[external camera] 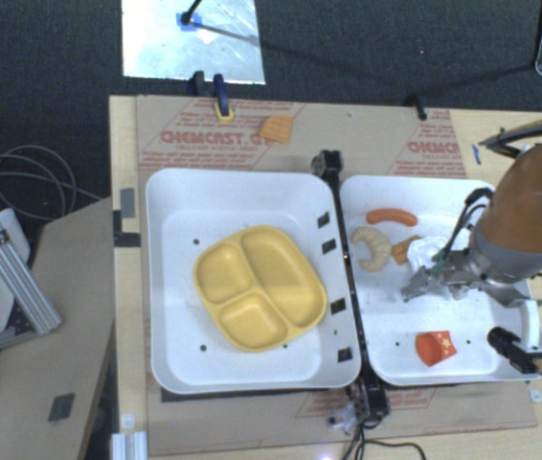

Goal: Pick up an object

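The hand [426, 284], grip state indeterminate, hangs over the right bin [386, 357] beside the croissant [373, 247], and crowding by the sausage [392, 217] risks a glancing, failed grasp.

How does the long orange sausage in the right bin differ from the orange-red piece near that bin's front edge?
The sausage is long, thin and rounded; the orange-red piece is short and blocky with angled sides. The sausage lies at the bin's far side, the piece at the near side. The sausage is paler orange. Both lie loose in the right bin.
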Available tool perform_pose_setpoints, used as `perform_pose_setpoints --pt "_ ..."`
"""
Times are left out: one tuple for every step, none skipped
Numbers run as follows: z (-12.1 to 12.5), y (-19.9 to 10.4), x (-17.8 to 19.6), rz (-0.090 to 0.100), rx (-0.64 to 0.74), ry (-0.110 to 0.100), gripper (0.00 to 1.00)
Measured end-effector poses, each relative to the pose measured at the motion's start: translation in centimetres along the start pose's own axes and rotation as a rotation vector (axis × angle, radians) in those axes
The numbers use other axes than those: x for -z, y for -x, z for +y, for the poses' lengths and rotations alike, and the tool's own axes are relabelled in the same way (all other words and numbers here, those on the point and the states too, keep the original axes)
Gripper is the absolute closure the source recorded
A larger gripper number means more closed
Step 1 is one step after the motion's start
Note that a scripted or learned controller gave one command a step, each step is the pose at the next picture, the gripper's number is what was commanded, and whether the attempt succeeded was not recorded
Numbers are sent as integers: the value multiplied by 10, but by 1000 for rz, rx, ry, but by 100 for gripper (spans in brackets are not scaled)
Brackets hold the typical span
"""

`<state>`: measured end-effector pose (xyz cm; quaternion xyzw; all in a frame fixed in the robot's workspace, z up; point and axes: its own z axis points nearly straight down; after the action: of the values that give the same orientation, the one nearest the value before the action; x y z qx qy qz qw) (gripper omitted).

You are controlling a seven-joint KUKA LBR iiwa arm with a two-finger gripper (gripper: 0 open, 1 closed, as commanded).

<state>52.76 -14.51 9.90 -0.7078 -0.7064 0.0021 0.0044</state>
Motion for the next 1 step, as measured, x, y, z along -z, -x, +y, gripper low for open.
perform_pose_setpoints --pt "11 65 174 -13 -1 28 0"
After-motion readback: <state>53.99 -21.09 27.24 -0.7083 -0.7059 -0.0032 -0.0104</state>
